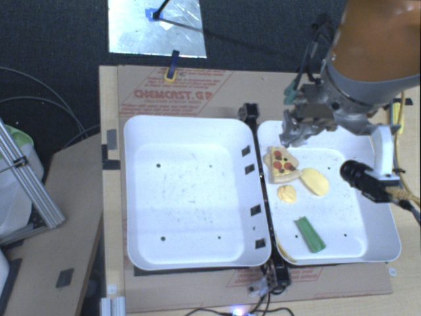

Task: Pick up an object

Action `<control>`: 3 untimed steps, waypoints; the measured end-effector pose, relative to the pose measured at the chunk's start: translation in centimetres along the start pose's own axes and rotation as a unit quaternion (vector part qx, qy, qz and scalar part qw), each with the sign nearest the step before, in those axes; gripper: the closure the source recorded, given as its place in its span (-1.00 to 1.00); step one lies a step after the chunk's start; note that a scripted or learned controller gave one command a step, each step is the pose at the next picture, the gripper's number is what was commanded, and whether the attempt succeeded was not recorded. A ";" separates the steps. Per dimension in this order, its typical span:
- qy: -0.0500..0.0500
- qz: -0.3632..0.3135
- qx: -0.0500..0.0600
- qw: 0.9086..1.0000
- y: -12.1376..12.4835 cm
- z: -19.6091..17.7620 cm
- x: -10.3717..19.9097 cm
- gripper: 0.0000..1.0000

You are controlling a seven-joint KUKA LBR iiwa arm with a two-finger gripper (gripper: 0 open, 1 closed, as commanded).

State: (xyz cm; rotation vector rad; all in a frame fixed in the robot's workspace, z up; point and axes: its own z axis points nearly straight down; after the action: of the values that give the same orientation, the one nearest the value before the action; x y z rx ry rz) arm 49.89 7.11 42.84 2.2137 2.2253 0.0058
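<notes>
We see the grey two-finger gripper (291, 137) poised just above the triangular pizza-slice toy (281, 164) in the right white bin (368, 242); whether its fingers are open, we cannot tell.

Claw (291, 137) above pizza slice (281, 163), right bin (378, 239)

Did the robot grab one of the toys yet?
Not yet. The gripper hangs just above the pizza slice in the right bin. The pizza, yellow lemon, small yellow piece and green stick all lie in the bin. Grabbing and lifting are left.
</notes>
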 end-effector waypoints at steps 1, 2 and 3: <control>0.000 -0.002 -0.001 1.000 0.0 -1.0 0.0 1.00; 0.000 -0.001 0.002 1.000 0.5 1.4 3.8 1.00; 0.000 -0.002 -0.001 1.000 0.5 0.1 3.6 1.00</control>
State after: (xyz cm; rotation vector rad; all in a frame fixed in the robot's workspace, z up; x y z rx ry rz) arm 50.42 10.67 42.74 2.2086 2.2290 0.0072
